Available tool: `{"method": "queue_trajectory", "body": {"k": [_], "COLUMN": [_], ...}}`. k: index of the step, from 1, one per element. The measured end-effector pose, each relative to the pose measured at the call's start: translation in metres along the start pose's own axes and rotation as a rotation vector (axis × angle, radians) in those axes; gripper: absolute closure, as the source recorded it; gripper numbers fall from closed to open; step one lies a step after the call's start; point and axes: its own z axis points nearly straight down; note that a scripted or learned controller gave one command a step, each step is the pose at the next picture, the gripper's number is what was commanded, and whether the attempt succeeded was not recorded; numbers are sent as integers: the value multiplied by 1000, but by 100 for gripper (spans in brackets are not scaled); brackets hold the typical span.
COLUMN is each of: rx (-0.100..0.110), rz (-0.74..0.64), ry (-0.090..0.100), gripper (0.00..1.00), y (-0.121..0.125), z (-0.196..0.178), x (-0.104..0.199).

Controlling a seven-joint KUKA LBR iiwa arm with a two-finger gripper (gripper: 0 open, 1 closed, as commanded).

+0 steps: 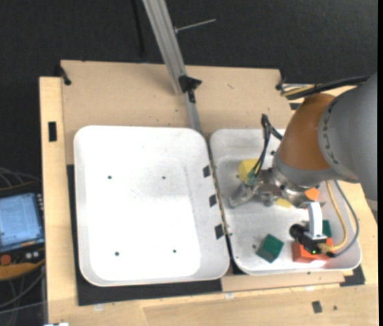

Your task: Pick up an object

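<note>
My gripper [244,193] is low in the right bin [246,267], near its left wall, with the grey arm and its orange band reaching in from the right. A yellow object [248,170] lies just behind the gripper, touching or nearly touching it. A green block [269,248] sits toward the front of the same bin, apart from the gripper. An orange object [306,252] lies at the front right, partly hidden by the wrist hardware. Whether anything is held does not show.
The left bin [140,202] is a wide white tray with a few dark specks. A slanted metal pole [171,46] rises behind the bins. A handheld pendant [11,223] rests off the bench at the left.
</note>
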Motion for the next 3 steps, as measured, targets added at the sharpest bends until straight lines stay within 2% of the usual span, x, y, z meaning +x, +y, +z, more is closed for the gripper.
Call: {"method": "queue_trajectory", "body": {"k": [1,3], "rx": [-7,-9], "rz": [7,-5], "ry": [2,1], "gripper": [100,100], "y": [2,12], "z": [-13,-106], "x": [0,-12]}}
